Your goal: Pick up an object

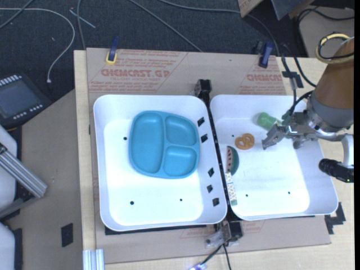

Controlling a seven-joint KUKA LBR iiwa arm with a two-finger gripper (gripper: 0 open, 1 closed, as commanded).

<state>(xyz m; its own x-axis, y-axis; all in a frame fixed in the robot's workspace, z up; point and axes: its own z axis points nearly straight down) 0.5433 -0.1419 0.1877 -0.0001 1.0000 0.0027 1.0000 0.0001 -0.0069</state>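
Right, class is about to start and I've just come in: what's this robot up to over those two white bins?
A grey arm with an orange band reaches in from the right, its gripper over the right bin, fingers spread with nothing between them. Close by lie a green object, a small brown pretzel and a watermelon-slice piece near the divider. The left bin holds a blue divided plate. Nothing has been picked up yet.

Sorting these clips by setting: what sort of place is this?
Probably a robotics lab bench: two white bins clamped onto a paper-covered board, loose cables on dark carpet, and a grey arm whose gripper works over toy food.
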